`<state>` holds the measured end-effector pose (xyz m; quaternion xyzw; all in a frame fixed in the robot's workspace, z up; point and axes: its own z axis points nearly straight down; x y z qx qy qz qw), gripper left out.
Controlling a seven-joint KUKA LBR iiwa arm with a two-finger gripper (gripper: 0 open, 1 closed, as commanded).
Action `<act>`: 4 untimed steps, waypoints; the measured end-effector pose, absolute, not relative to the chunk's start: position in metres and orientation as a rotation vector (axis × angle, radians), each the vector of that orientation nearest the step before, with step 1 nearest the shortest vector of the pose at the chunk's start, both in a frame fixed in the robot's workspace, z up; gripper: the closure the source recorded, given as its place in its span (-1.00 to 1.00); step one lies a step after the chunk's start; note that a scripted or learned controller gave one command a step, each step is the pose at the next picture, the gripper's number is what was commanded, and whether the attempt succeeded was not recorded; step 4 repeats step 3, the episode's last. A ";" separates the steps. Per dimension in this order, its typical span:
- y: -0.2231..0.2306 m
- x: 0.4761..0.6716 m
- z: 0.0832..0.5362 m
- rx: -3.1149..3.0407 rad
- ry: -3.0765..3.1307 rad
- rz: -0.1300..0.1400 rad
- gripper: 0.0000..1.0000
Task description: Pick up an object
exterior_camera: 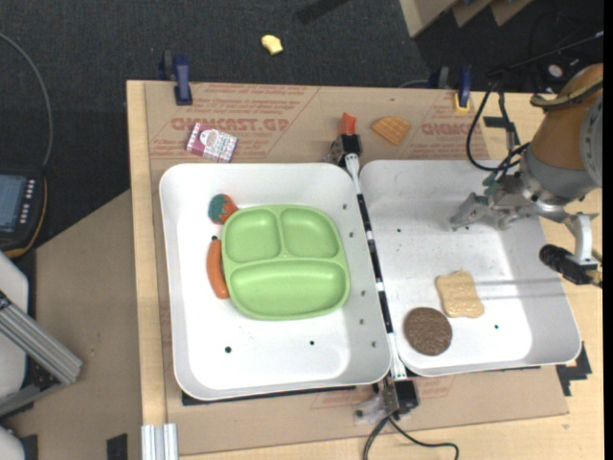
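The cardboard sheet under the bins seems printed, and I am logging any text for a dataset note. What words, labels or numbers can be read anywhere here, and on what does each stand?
"CHAMCAST G.P", roughly, in faded red print on the cardboard sheet, upper left; the letters are partly blurred.
A similar red print at the sheet's upper right: only "CH..." is legible.
The small pink and white packet carries print too small to read.
The device screen at the left edge: unreadable.

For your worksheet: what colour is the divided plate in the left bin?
Light green, seen clearly in the camera view.

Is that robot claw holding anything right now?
No. The gripper hangs over bare bin floor with nothing between its fingers; the cracker and cookie lie untouched.
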<state>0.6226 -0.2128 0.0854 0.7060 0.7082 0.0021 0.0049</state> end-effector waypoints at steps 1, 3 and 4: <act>-0.220 0.549 0.085 2.226 2.230 0.009 -1.00; -0.169 0.550 0.185 2.212 2.222 0.006 1.00; -0.169 0.550 0.185 2.212 2.222 0.006 1.00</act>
